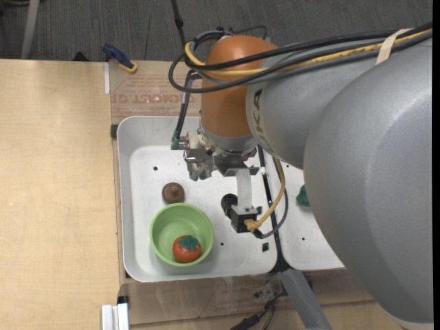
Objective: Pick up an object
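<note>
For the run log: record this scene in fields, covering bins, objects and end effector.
left bin: holds the bowl and the brown lump
green bowl: upright, at the bin's near-left corner
red round object: inside the bowl
brown lump: on the bin floor, just beyond the bowl
end effector: over the left bin, beside the brown lump; grip state unclear
right bin: mostly hidden by the arm
teal object: in the right bin, partly hidden

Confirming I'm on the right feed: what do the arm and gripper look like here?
The arm is smooth, rounded and pale grey, with a glossy orange band above the wrist. Black cables and a yellow cable run along its top, strapped with pale tape, and loop over the orange section. The gripper is a small, boxy grey-metal assembly.
</note>
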Available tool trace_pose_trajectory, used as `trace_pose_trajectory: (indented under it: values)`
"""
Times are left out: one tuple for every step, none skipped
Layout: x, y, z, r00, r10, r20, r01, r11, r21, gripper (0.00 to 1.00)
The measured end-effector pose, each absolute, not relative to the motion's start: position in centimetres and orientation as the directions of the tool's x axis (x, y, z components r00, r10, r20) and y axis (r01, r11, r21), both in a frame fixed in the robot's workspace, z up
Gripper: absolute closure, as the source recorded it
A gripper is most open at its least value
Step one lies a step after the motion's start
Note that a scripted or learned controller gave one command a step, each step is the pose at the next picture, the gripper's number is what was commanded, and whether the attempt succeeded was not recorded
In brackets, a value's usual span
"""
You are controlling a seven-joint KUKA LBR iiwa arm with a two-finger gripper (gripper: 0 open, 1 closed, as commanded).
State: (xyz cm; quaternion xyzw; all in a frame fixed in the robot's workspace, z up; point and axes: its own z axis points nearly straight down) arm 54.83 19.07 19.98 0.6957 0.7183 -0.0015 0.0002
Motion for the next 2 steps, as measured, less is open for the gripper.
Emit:
trace_pose_trajectory:
  values:
    - [49.6,12.2,9.0,-0.181,0.983,-0.001,0.983,0.181,-0.005,1.00]
    - [51.3,18.6,21.1,-0.021,1.000,-0.002,1.000,0.021,-0.002,1.00]
